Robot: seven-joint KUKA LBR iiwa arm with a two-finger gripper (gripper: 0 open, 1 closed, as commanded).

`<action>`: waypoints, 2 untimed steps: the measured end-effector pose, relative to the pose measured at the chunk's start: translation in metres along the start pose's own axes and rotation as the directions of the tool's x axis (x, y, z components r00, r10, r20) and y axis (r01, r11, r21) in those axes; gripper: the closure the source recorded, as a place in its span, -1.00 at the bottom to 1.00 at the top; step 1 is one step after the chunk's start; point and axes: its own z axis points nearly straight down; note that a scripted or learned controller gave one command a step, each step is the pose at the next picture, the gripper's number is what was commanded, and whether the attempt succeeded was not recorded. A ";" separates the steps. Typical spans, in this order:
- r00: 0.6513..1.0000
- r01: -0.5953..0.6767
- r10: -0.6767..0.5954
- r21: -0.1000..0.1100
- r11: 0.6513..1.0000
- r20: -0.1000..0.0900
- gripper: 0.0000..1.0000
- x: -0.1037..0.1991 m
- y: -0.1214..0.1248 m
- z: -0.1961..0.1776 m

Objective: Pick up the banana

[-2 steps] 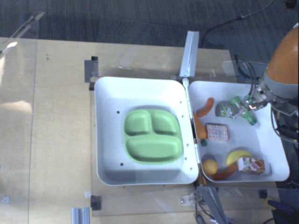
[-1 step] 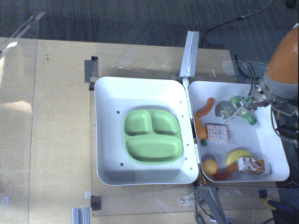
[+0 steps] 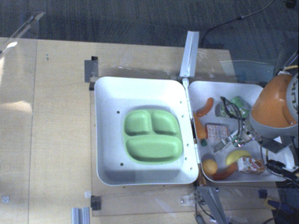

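i had the gripper (image 3: pixel 232 141) low in the right bin (image 3: pixel 261 88), its metal fingers (image 3: pixel 221 146) pointing down-left toward a small printed packet (image 3: pixel 216 132). jaws looked slightly spread with nothing between them, though the view was too coarse for me to be sure of the gap.

the banana (image 3: pixel 237 156) lay just below and right of the fingertips, curved, flat on the bin floor, near the front wall. close beside the tips, not in them. i judged the approach had landed a little high-left of the fruit, so the grasp was not yet made.

crowding explained the awkward angle. an orange fruit (image 3: pixel 210 165) and a reddish piece (image 3: pixel 225 172) sat just left of the banana, a red-and-white wrapper (image 3: pixel 252 164) touched its right end. a carrot (image 3: pixel 201 129) and a sausage (image 3: pixel 204 107) ran along the divider; a green item (image 3: pixel 239 102) with dark wire lay toward the back. little room to come down around the banana without nudging neighbours.

the arm's orange band (image 3: pixel 275 106) covered the right end of that bin.

left bin (image 3: pixel 107 125) held a green tray (image 3: pixel 153 135), three compartments, centred, apart from the walls.

bench (image 3: pixel 46 125) was pale wood under a clear sheet, with metal brackets at the bins' edges. dark carpet (image 3: pixel 117 8) behind, cables trailing top right.
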 end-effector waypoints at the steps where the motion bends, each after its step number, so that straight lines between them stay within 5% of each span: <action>1: 0.993 0.116 -0.116 -0.016 0.993 0.015 -1.00 0.002 -0.017 0.002; 2: 0.993 0.115 -0.115 -0.020 0.993 0.020 1.00 -0.001 -0.014 -0.008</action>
